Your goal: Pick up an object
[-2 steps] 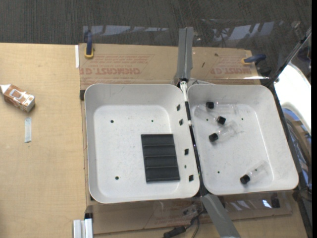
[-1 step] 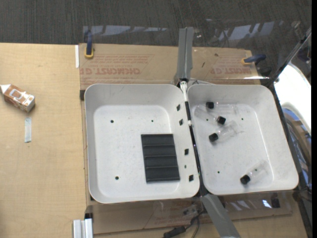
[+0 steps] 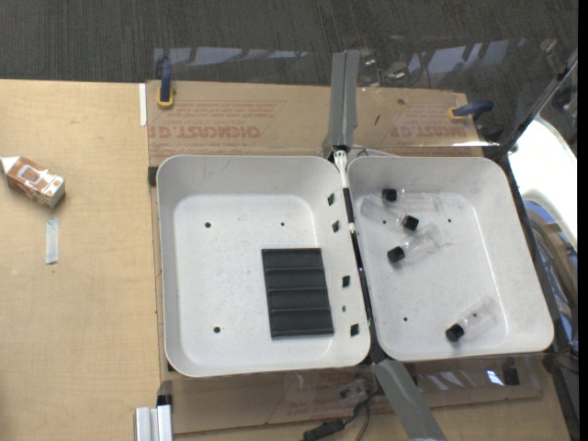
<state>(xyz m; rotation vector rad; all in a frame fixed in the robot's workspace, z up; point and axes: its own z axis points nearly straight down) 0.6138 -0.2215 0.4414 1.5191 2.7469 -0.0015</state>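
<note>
Tabletop (image 3: 83, 338): pale wood on the left, with cardboard under the bins. Two shallow white bins sit side by side, rims touching at the centre.

Left bin (image 3: 184, 246): one black ribbed slab (image 3: 297, 292), lying flat, a little below centre and well clear of all walls. It is the biggest target. Judged broad for a two-finger grasp, so close across the narrower width, jaws square to the long edges.

Right bin (image 3: 496, 200): four small black-capped vials with clear bodies, hard to make out against the white.
- Three sit loosely grouped upper left: (image 3: 389, 194), (image 3: 410, 222), (image 3: 396, 254).
- One lone vial (image 3: 454, 333) lies near the front wall.

The vials probably roll. The lone one offers the most room, though the front wall is close. Come straight down and close across the body, not the cap.

Claw: cannot tell its spread from this view.

Best bet judged to be the slab: stable, high contrast, open space around it.
</note>
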